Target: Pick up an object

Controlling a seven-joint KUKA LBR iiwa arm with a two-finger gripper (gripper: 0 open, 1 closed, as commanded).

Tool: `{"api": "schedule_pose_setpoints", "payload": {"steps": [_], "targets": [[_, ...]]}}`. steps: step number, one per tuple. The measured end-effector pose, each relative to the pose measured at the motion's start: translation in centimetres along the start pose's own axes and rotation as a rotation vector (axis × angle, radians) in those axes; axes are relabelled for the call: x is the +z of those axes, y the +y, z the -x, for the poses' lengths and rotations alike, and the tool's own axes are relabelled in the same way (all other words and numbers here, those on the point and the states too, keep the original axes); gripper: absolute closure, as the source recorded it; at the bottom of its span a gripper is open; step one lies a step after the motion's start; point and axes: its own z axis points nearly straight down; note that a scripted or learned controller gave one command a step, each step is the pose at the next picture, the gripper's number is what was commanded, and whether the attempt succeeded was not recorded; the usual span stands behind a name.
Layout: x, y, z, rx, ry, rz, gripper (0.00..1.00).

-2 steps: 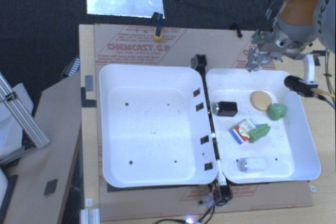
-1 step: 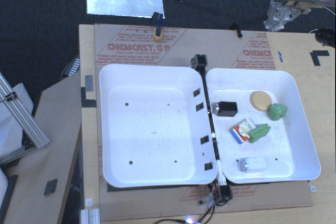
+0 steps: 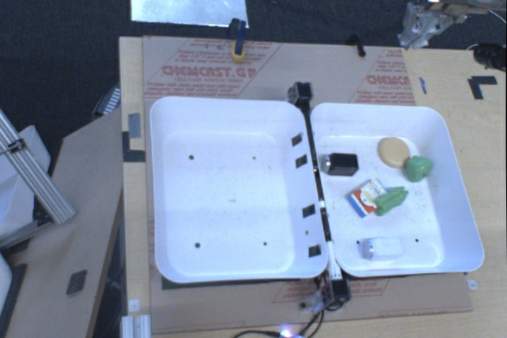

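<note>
Nothing is picked up yet. The end effector (image 3: 417, 26) hangs at the upper right of the frame, outside the bins, and whether it is spread or closed cannot be told. The black block (image 3: 342, 164), tan disc (image 3: 394, 151) and green pieces (image 3: 391, 200) lie in the right bin (image 3: 455, 170); the whole pick remains.

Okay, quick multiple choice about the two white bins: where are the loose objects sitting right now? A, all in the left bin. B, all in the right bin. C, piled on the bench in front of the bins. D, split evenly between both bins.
B: the black block, tan disc, green pieces and the rest all lie in the right bin.
</note>
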Motion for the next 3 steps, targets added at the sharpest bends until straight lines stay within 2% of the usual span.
{"api": "schedule_pose_setpoints", "payload": {"steps": [1,3], "targets": [[-0.9,0.3,-0.6,-0.003,0.000,0.000,1.00],[0.7,0.3,0.6,0.002,0.000,-0.001,1.00]]}}
